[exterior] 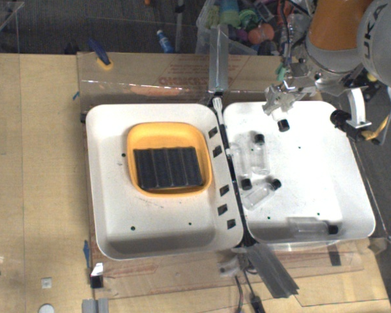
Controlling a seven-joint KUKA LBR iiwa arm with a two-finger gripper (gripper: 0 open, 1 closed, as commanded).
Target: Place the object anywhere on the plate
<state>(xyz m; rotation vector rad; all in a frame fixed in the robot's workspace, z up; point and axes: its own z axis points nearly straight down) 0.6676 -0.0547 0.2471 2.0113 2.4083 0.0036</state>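
Gripper [278,109] hung at right bin's [352,175] 12 o'clock edge; jaw state indeterminate. Clear objects [257,175], possibly vials, risked slipping before reaching plate [167,156].

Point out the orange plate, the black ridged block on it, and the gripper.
orange plate [138,137]: camera view, on its bare upper-left rim.
black ridged block [168,168]: camera view, on the middle of its top face.
gripper [278,114]: camera view, between its fingertips, over the right bin.

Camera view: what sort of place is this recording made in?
Probably a robotics lab bench for pick-and-place trials: an industrial arm reaches over two white bins, one holding a yellow plate, and a crate of colourful toys sits behind.
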